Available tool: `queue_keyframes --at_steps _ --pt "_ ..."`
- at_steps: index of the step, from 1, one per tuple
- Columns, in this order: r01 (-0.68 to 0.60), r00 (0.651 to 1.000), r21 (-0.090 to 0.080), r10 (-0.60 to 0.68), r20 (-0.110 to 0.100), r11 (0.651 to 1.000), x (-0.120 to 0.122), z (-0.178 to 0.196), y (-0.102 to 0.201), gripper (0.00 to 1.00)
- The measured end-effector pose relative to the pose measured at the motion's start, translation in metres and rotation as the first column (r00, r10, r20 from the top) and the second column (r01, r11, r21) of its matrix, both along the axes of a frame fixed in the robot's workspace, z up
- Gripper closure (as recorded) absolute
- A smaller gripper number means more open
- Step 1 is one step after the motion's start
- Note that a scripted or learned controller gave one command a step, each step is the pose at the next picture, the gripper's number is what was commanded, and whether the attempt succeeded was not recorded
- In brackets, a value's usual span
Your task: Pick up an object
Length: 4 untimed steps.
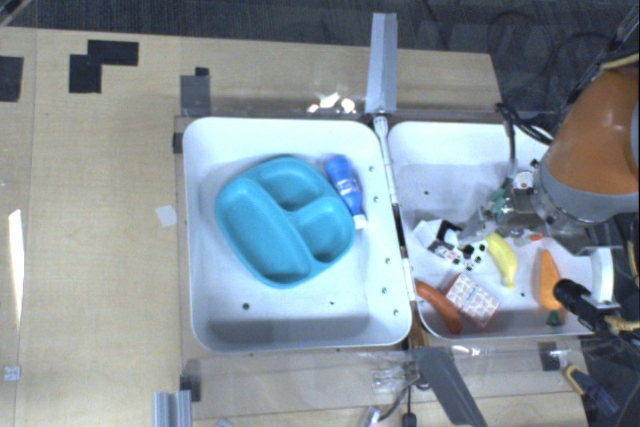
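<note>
Reaching in from the right edge of the frame, the arm (600, 150) hangs over the right bin (440, 150), its orange band uppermost and the gripper (510, 210) low at mid-right, just above the clutter. Whether it is spread or closed I cannot tell; the wrist hides that, and nothing can be seen held in it.

Just below the gripper lies a yellow banana (502, 258), the nearest candidate. Left of that sit small black-and-white pieces (450, 247), and lower still a red-and-white checkered packet (472, 299) beside an orange carrot-shaped toy (438, 305). Another orange piece (546, 279) lies to the right.

Across the divider, the left bin (215, 315) holds a blue divided tray (285, 220) with a blue bottle (344, 183) against its upper right edge.

By my reading, the approach is done; grasping and lifting remain.
</note>
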<state>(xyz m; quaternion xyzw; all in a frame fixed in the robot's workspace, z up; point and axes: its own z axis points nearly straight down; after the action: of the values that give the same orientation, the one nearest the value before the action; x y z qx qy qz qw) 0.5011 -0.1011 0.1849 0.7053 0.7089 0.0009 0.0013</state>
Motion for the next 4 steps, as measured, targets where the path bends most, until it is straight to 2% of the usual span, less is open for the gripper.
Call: queue_keyframes --at_steps 1,2,3,4 --pt "0.122 0.992 0.000 -0.122 0.042 0.993 0.041 -0.069 -0.039 0.00" --pt "-0.184 0.982 -0.010 0.184 0.042 0.983 0.073 -0.075 -0.057 0.00" --pt "-0.186 0.980 -0.014 0.187 0.063 0.982 0.080 -0.058 -0.054 1.00" --pt "-0.235 0.972 -0.002 0.235 0.004 0.972 0.064 0.021 0.013 1.00"
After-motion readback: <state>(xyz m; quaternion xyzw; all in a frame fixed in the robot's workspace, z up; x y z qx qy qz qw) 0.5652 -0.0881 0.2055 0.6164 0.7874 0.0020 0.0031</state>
